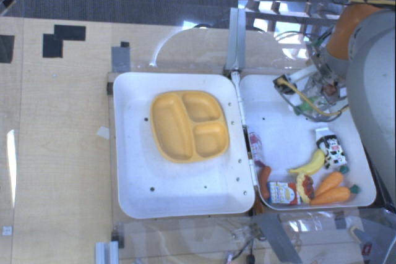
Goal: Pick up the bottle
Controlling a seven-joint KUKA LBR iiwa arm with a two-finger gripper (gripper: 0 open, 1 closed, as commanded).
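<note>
Two carrots (331, 195), banana (309, 164) beside bottle (333, 150), right bin (272, 127) | tool (307, 103) apart from bottle | grip: cannot tell

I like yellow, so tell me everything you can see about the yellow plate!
The yellow plate is a rounded dish that looks like smooth plastic. Raised ridges split it into three sections: one long one on the left, two smaller ones on the right. It lies flat, right side up, near the middle of the left white bin, resting on its floor. Nothing else touches it.
</note>
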